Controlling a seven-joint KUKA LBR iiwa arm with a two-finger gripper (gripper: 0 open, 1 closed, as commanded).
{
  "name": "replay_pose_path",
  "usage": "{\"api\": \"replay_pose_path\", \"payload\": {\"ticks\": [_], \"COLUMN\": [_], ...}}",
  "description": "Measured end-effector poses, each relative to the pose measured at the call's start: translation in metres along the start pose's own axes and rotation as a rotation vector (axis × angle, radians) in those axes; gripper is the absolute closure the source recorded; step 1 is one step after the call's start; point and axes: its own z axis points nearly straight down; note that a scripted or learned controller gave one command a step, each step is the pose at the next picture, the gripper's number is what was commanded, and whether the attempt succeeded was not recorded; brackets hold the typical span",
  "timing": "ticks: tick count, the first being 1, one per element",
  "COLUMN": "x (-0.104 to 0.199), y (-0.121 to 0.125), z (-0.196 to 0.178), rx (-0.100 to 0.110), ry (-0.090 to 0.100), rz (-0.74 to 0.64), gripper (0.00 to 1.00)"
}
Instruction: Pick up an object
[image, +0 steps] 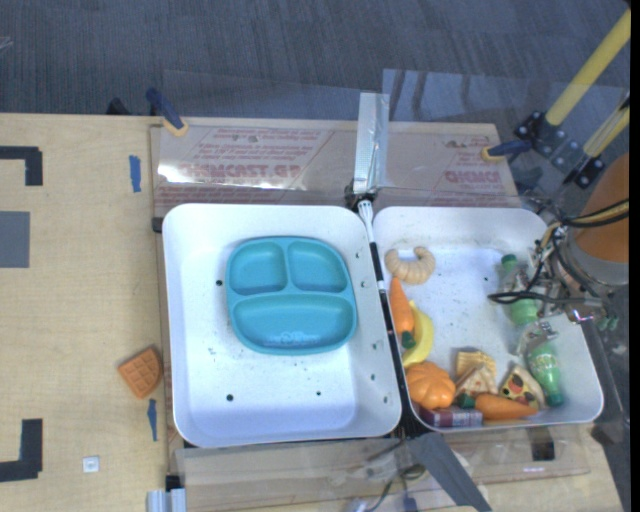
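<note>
The right bin (470, 235) holds several toy foods. A croissant (411, 263) lies at its far left, and a carrot (400, 303) and a banana (420, 340) run along the left wall. An orange pumpkin-like piece (430, 383), two pizza slices (475, 370), a second carrot (505, 407) and a green bottle (547, 373) lie near the front. My gripper (548, 300) hangs low over the bin's right side amid dark cables. A round green piece (523, 309) sits just to its left, and a smaller green piece (511, 265) lies behind that.
The left bin (190, 390) carries a blue divided plate (290, 295). A small orange waffle piece (141, 371) lies on the wooden bench left of the bins. The arm's orange band (612, 225) stands over the right bin's right rim.
</note>
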Motion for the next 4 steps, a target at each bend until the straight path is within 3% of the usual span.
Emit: {"api": "replay_pose_path", "payload": {"ticks": [1,2,3,4], "x": [0.009,-0.033,-0.062,0.013], "y": [0.041,0.062,0.123,0.104], "z": [-0.001,0.000,-0.001,-0.002], "rx": [0.002,0.001,0.000,0.000], "ry": [-0.002,-0.006,-0.006,-0.003], "rz": [-0.048,-0.152,0.080,0.280], "gripper": [0.00,0.00,0.00,0.00]}}
